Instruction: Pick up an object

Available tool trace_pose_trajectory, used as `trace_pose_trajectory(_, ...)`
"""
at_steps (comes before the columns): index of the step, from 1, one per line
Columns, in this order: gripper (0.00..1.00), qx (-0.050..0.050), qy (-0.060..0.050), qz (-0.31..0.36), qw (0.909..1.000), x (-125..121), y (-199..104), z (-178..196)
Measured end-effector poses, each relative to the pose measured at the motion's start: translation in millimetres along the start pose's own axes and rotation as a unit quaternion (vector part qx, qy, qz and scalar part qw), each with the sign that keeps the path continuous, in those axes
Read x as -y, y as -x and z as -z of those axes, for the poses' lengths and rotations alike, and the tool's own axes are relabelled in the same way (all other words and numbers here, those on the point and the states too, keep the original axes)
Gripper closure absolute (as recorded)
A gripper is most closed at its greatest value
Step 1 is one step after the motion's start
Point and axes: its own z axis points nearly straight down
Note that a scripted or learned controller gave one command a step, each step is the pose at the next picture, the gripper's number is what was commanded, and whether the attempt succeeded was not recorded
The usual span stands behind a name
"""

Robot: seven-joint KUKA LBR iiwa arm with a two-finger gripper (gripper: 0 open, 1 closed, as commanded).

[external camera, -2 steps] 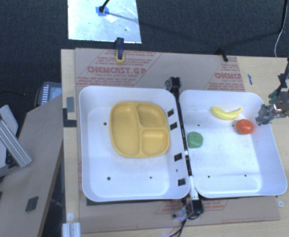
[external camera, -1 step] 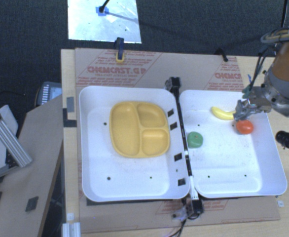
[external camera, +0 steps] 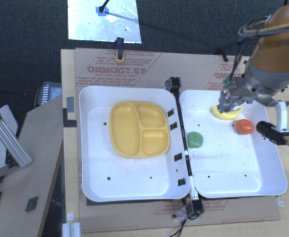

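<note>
The grey arm (external camera: 277,48) with its orange band reaches in from the right, and its gripper (external camera: 227,104) hangs low over the far part of the right-hand bin (external camera: 243,181), directly above a yellow banana-shaped toy (external camera: 227,114). The gripper's tip sits right at the banana's upper edge, seemingly touching it; whether the fingers are spread or closed cannot be told from this angle, and the banana lies on the bin floor. Two shallow white bins stand side by side on the bench. The left-hand bin (external camera: 92,147) holds one thing, a yellow divided plate (external camera: 138,129) with three compartments, lying flat near the bin's middle. The right-hand bin holds three small things: the one banana toy under the gripper, one orange-red round toy like a tomato (external camera: 244,127) just right of and nearer than the banana, and one green round piece (external camera: 195,139) well apart from both, close to the bin's left wall by the divide between the bins.
</note>
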Motion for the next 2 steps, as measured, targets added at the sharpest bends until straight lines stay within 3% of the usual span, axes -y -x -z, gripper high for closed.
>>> trace_pose_trajectory(2,1.00,0.000,-0.001,0.000,1.0000,-34,-90,-29)
